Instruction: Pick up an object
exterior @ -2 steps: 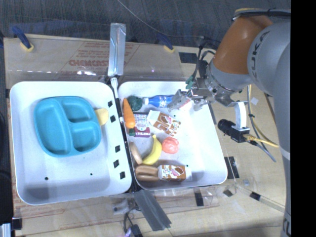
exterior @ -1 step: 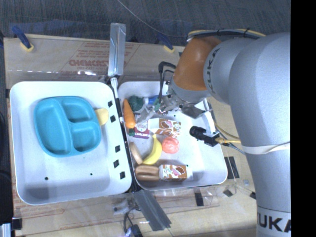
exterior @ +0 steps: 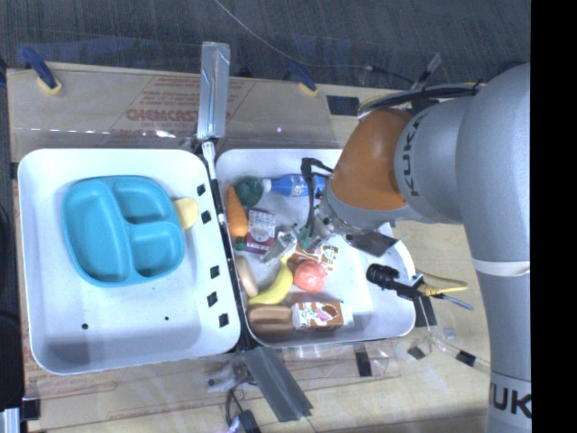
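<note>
"KUKA" reads on the grey arm above the right bin, "CHEMCAS" on the cardboard; the grip's state cannot be told.

1. Two white bins: the left bin and the right bin.
2. One blue divided tray.
3. One yellow block.
4. One carrot.
5. One banana.
6. One red apple.
7. One hot dog bun.
8. One blue bottle.
</note>
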{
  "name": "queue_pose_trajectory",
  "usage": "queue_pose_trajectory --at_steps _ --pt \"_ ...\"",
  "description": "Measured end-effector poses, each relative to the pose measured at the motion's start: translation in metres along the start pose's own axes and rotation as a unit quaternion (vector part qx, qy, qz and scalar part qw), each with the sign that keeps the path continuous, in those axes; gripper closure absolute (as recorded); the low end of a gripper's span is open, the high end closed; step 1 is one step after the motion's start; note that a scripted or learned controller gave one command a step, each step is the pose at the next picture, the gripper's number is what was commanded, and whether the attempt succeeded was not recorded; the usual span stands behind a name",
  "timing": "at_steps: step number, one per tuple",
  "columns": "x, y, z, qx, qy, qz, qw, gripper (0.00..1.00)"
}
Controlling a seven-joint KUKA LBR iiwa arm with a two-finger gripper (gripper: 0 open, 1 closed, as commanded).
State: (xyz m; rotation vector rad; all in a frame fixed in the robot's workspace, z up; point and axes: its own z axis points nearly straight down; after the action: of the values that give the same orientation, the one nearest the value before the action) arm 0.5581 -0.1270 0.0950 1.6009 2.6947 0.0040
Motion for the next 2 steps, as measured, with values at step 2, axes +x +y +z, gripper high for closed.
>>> queue_pose_trajectory --at_steps 2 --pt "-0.016 0.067 -0.004 -0.001 -0.001 0.105 0.9945 1.00"
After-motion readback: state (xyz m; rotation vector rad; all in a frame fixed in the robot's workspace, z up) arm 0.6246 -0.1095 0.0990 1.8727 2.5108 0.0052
